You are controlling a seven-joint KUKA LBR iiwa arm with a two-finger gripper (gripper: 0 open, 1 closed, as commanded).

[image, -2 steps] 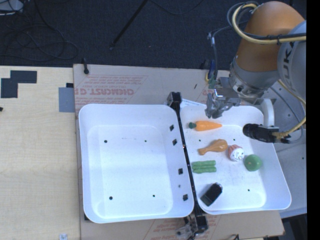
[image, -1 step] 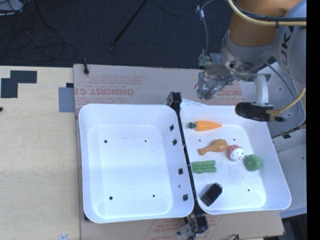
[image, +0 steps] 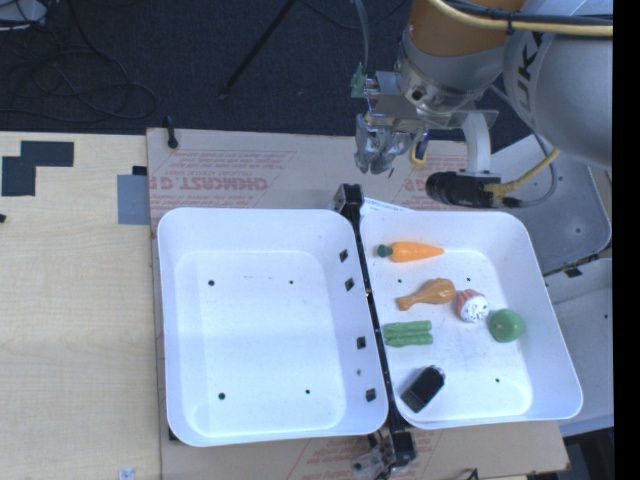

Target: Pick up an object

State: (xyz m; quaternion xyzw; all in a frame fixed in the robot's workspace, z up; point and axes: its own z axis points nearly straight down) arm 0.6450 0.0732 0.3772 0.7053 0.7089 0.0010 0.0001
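Objects for the pick are all in the right bin (image: pixel 545 298): an orange carrot (image: pixel 412 252) near the back, a tan drumstick-looking toy (image: pixel 427 293) in the middle, a small red-and-white thing (image: pixel 471 306) just beside it, and a green ball (image: pixel 506 325) right next to that. Green bean-ish piece (image: pixel 408 334) sits close to the divider, w/ a black block (image: pixel 423 388) towards the front corner. Left bin (image: pixel 185 348) is next to it on the counter (image: pixel 70 298). Arm (image: pixel 480 28) comes in from the right, w/ the gripper (image: pixel 380 158) hanging above the back edge, over the cardboard sheet (image: pixel 250 173), nothing in it. Fingers too blurry, can't tell if they're spread or together tbh.
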